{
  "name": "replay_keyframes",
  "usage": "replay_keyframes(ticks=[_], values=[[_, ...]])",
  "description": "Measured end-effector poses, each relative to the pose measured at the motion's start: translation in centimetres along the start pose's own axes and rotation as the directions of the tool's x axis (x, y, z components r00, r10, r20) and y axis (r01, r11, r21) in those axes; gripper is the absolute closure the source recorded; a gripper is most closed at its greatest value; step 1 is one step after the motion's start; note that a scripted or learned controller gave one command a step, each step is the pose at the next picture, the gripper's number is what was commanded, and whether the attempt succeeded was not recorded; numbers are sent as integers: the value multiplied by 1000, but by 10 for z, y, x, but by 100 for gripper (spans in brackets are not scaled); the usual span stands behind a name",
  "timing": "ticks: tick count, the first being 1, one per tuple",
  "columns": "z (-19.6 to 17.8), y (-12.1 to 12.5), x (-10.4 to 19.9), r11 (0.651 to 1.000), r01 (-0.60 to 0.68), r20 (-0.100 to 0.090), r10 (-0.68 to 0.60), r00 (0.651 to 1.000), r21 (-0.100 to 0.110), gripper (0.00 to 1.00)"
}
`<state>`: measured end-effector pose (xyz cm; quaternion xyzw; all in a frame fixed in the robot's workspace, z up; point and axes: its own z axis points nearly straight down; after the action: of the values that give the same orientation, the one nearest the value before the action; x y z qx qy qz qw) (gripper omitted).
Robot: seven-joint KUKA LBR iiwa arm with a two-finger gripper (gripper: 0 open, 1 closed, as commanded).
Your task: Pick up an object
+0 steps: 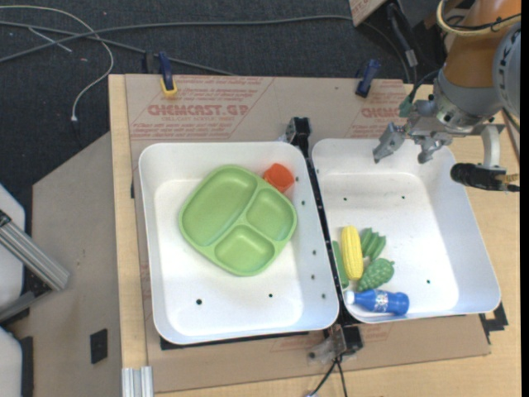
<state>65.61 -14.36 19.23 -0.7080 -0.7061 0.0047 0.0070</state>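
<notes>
Gripper: the gripper [409, 145] hangs over the far rim of the right bin [430, 222], fingers spread apart with nothing between them.
Objects: a toy corn cob [351, 251], green leafy toy [377, 270] and blue bottle [383, 302] crowd the right bin's near-left corner.
Open room: the bin's right half lies bare.
Left bin: the left bin [165, 246] carries a green divided tray [238, 219], an orange piece [279, 176] at its far edge.

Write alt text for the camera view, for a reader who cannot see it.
A grey robot arm's open pincer hangs over the far rim of the right bin, holding nothing. A toy corn cob, green toy vegetables and a blue bottle lie in that bin's near left corner; the left bin holds a green divided plate and an orange toy.
</notes>
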Motion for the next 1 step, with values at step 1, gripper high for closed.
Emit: replay_keyframes(ticks=[1], values=[[-10,3,1,1000,3,2,-3,1000,-16,0]])
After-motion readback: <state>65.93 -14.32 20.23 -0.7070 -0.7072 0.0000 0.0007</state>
